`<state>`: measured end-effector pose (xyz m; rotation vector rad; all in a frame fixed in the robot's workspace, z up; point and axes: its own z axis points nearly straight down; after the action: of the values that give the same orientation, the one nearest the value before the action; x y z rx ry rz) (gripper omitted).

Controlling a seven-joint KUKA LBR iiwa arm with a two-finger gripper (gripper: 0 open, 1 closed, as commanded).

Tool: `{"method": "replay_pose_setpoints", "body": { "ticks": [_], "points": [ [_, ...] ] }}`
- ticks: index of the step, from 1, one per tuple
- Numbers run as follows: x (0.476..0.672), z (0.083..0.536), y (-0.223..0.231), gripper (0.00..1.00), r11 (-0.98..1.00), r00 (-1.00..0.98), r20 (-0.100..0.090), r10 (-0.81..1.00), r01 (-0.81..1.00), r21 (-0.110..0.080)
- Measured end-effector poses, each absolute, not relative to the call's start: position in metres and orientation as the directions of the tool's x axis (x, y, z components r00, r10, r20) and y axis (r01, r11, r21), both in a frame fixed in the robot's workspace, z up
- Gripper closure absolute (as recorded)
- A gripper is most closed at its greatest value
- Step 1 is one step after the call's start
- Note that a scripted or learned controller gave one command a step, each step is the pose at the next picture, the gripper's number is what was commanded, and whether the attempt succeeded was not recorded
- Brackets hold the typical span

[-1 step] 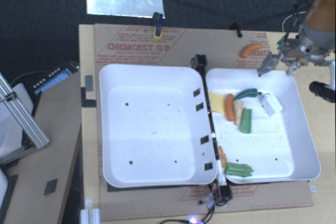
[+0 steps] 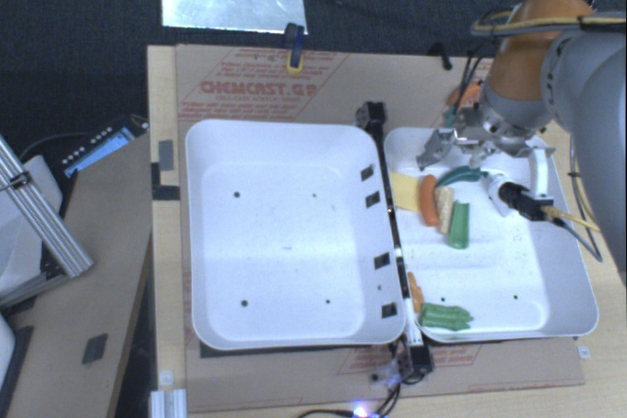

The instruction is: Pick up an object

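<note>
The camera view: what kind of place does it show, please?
Most likely a robotics lab bench set up for grasping trials. Two shallow white bins, the left bin and the right bin, sit side by side on cardboard, and a grey robot arm reaches over small toy-like objects such as a green block.

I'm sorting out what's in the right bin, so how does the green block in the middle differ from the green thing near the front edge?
The green block is a plain straight bar lying lengthwise toward the arm; the green bumpy piece is lumpy and lies crosswise. The green block sits against a beige piece and orange piece, under the gripper; the green bumpy piece lies apart. Both are green and rest in the right bin.
</note>
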<state>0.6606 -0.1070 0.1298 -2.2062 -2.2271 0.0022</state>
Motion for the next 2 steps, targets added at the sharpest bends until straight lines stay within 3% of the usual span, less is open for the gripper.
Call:
{"method": "replay_pose_setpoints", "body": {
  "ticks": [1,2],
  "points": [
    [0.533,0.105,-0.143,0.00,-0.006,0.006,0.002,1.000,1.000,-0.012],
    [0.603,0.084,-0.117,0.00,0.008,-0.008,-0.001,1.000,1.000,0.006]
  ]
}}
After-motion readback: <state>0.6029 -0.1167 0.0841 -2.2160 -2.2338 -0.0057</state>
